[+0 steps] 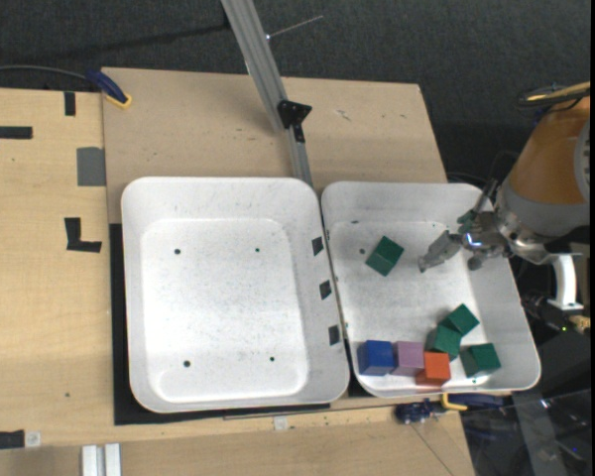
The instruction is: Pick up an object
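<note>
The right bin (407, 198) holds several small blocks. A green block (384, 256) lies alone in its upper middle. Along the near wall sit a blue cube (377, 355), a purple cube (411, 355) and an orange cube (435, 367). Three green cubes cluster by them at the near right (463, 318), (443, 340), (481, 357). My gripper (438, 253) reaches in from the right, low over the bin floor, a short way right of the lone green block and apart from it. I see nothing held in it.
The left bin (139, 206) stands beside the right one, with a raised rim between them. A metal rail (263, 58) slants down to the bins' far edge. The grey and orange arm (550, 181) overhangs the right bin's right wall.
</note>
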### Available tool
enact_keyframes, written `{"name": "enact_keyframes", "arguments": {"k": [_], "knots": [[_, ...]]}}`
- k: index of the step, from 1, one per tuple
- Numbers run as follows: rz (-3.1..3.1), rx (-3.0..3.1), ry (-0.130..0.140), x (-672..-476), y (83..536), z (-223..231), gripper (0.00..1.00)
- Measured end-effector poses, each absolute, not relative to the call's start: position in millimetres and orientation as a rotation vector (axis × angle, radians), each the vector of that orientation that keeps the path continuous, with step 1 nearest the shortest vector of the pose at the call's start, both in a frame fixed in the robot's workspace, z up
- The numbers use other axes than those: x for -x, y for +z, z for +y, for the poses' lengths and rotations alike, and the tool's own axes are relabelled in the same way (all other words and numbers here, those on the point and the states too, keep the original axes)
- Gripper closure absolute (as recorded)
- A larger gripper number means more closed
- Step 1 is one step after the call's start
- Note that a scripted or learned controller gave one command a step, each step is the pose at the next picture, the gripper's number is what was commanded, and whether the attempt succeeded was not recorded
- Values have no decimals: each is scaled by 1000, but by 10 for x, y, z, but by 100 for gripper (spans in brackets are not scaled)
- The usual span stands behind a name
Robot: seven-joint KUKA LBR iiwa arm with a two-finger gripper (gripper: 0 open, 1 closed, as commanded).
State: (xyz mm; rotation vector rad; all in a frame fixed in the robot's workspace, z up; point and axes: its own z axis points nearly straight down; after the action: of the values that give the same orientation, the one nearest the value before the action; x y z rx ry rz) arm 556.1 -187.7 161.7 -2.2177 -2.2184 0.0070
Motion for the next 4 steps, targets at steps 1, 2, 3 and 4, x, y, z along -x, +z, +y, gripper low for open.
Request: {"name": "enact_keyframes", "arguments": {"k": [1, 2, 3, 4], "knots": [[-2219, 2216, 6, -5508, 1167, -1842, 0], [-2222, 2217, 2, -5522, 1294, -1838, 100], [-2224, 2224, -3, -5433, 1824, -1861, 100], [-2226, 2223, -3, -5528, 2303, -1895, 100]]}}
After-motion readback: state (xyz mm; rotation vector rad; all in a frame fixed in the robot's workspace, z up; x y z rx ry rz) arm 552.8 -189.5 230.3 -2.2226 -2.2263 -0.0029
